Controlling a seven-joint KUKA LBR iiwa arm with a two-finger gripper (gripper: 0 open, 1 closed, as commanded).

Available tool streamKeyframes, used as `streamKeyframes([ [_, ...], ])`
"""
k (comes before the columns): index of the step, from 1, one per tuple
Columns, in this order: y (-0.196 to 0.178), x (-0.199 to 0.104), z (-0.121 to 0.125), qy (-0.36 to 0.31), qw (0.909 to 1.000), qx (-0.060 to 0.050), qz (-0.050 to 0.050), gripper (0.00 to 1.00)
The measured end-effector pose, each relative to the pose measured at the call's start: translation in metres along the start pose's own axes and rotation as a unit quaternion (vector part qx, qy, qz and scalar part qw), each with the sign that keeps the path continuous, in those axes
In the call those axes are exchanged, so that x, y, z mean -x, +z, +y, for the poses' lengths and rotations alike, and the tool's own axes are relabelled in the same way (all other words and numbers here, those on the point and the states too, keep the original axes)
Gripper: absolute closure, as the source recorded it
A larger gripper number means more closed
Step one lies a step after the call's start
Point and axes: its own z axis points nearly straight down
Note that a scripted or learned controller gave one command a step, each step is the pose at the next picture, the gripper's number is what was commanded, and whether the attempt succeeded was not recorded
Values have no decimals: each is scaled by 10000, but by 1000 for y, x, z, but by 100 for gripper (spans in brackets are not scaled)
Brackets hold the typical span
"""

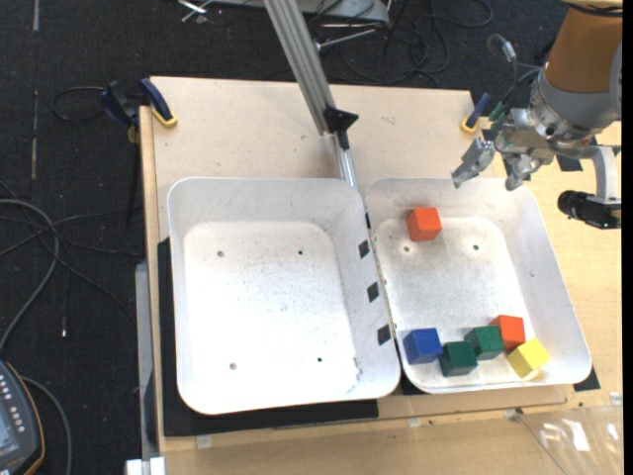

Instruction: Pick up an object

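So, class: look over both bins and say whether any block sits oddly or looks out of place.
One orange block sits alone near the far end of the right bin, apart from the five blocks clustered along its near edge. Nothing looks spilled or damaged.

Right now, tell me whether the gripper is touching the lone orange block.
Apart. The camera view shows the gripper open above the bin's far edge, with bare white bin floor between it and the orange block.

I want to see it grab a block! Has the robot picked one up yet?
Not yet. The tool hangs open above the far edge of the right bin with nothing between its fingers. The orange block sits alone nearest it, and the blue block and the others lie along the near edge. Reaching down, gripping and lifting are all left.
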Motion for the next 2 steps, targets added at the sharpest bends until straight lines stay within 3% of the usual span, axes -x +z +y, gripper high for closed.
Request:
streamKeyframes([
  [1,123,-31,20,-9,10000,-37,7,0],
  [2,175,-35,12,8,10000,-27,1,0],
])
